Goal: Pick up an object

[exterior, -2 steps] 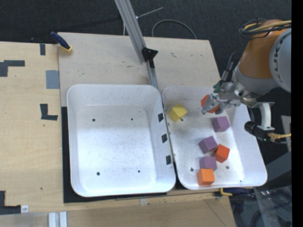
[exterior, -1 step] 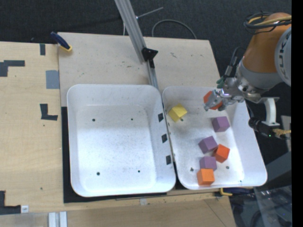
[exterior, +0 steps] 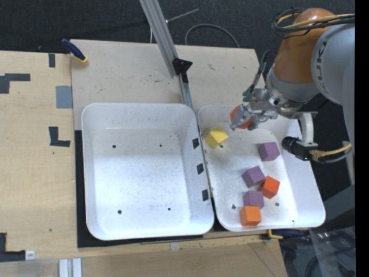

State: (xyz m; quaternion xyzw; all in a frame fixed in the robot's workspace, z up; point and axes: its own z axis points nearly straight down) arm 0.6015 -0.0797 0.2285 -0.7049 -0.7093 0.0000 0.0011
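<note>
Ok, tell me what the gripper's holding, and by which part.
The gripper appears shut on an orange block, pinched by its sides above the right bin; the exact contact is unclear.

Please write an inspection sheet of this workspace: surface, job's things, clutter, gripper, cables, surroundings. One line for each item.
Surface: bench bearing a left bin and a right bin.
Job's things: right bin holds yellow block, three purple blocks, two orange blocks.
Clutter: blue-yellow clamp on the bench's far left corner.
Gripper: gripper over the right bin's far edge, a red-orange thing at its tip; hold unclear.
Cables: black loop behind the bench.
Surroundings: slanted metal rail.
</note>
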